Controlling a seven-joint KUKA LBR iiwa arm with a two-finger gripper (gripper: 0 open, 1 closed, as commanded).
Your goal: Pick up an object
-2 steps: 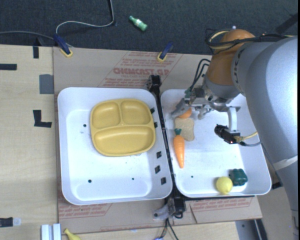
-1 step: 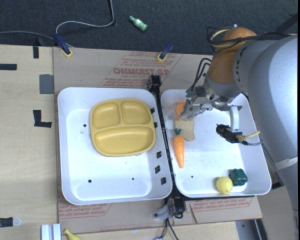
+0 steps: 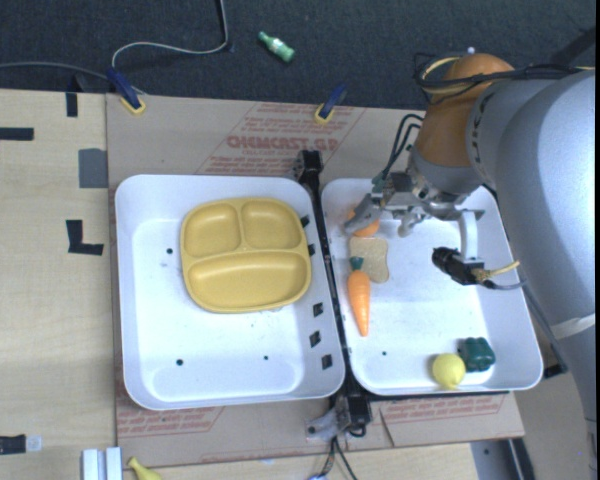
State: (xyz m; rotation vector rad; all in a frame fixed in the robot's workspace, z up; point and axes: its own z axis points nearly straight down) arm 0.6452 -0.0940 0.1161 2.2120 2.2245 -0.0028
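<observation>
Camera view.

Left bin (image 3: 130,298): one yellow plate (image 3: 245,253) with three compartments, lying flat in the far half. All three compartments are bare. A few dark specks dot the white floor of the bin around it.

Right bin (image 3: 420,318): five loose items.
- Carrot (image 3: 360,303), orange with a green top, lying along the left wall with its tip toward the near side.
- Tan slice (image 3: 377,261), touching the carrot's top on its far side.
- Orange piece (image 3: 366,230), just beyond the slice, directly below the jaws.
- Yellow ball (image 3: 447,370), near right corner.
- Green piece (image 3: 477,353), dark, touching the ball on its right.

Arm (image 3: 540,168): reaches in from the right, over the far half of the right bin. The jaws hang above the far left corner, over the orange piece. Whether they are open or closed cannot be told, and nothing shows as held.

Surface: both bins sit on a brown card (image 3: 210,138) with red print, pinned at its far edge by two yellow clamps (image 3: 130,98). The card lies on a pale desk (image 3: 40,298) marked with black tape (image 3: 80,238).

Room: dark floor (image 3: 80,18) beyond the desk, with a thin cable (image 3: 170,46) and a small green bit (image 3: 277,46) lying on it.
</observation>
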